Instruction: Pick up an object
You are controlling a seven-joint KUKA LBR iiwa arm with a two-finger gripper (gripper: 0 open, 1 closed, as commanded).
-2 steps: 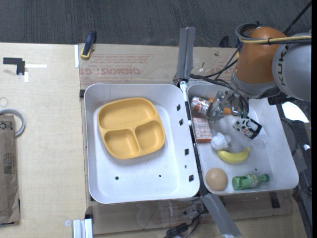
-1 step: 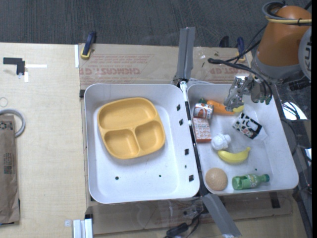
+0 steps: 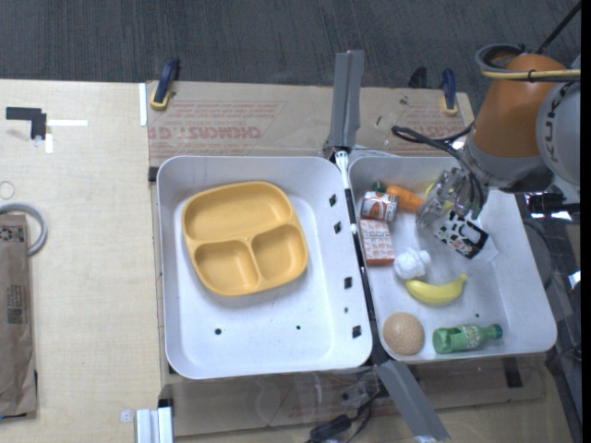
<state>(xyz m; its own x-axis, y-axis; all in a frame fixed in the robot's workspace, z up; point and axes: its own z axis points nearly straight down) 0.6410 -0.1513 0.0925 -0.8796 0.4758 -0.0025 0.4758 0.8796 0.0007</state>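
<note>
My gripper [image 3: 449, 207] hangs over the upper middle of the right bin [image 3: 517, 275], under the grey arm with its orange band. A small black-and-white patterned object [image 3: 460, 236] lies directly below and touching the gripper's tip; whether it is held is unclear. Around it in the same bin are an orange carrot [image 3: 404, 195], a red and white can [image 3: 377, 207], a red carton [image 3: 376, 242], a white lumpy item [image 3: 412, 264], a yellow banana [image 3: 436, 290], a tan round ball [image 3: 404, 333] and a green bottle [image 3: 466, 337].
The left bin [image 3: 185, 340] holds a yellow divided plate [image 3: 245, 236]. A grey divider bar [image 3: 347, 100] stands between the bins at the back. Cardboard [image 3: 240, 123] lies behind the bins, and a brown paper bag [image 3: 14, 312] sits at the far left.
</note>
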